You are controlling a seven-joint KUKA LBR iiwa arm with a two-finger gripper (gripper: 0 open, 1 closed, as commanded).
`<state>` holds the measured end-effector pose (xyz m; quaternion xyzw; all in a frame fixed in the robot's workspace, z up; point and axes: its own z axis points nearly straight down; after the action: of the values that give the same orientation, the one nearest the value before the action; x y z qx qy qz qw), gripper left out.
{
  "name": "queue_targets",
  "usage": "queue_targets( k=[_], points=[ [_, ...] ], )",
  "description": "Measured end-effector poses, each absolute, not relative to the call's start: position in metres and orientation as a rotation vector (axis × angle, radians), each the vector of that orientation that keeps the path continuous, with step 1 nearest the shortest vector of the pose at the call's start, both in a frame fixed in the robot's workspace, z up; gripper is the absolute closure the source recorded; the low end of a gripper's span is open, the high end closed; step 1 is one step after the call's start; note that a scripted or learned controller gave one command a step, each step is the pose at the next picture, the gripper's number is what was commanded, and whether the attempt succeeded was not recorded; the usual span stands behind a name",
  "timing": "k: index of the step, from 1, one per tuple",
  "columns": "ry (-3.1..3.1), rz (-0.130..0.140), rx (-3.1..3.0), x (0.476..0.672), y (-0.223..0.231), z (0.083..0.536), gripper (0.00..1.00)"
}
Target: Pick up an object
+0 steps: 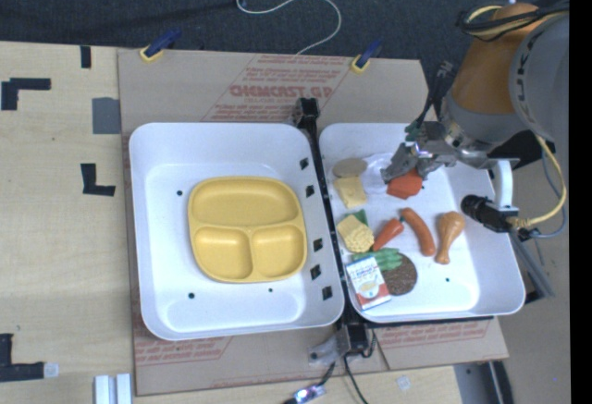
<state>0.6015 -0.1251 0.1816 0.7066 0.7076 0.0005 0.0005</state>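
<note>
- My gripper (408,169) sits low over the upper-middle part of the right bin (490,296), reaching in from the right.
- A red toy piece (404,187) lies directly under the gripper tip, touching or nearly touching it. I cannot tell from this view whether it is between my fingers, or whether they are spread or pressed together.
- Just left of the gripper lie a round beige piece (349,167) and a pale yellow block (351,192), both close to the divider between the bins.
- Below the gripper: a sausage (418,231), a carrot (388,232), and a drumstick (449,234) to the right, all near one another.
- Along the lower left edge of the right bin: a corn piece (355,233), a small printed box (367,281), and a dark round patty (400,276) with a green leaf (387,257) above it.
- Open floor remains in the right bin's lower right and upper right areas.
- The left bin (157,300) holds a yellow divided plate (248,228) at its centre, with bare floor all around it.
</note>
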Motion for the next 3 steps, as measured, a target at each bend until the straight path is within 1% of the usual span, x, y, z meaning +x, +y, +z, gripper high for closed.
queue_targets(
  k=[1,2,3],
  points=[
    [2.223,0.001,2.219,0.602,-0.125,0.226,1.0],
    [2.23,0.0,2.216,0.601,-0.071,0.235,1.0],
    [2.232,-0.004,2.217,0.599,-0.01,0.215,1.0]
  ],
)
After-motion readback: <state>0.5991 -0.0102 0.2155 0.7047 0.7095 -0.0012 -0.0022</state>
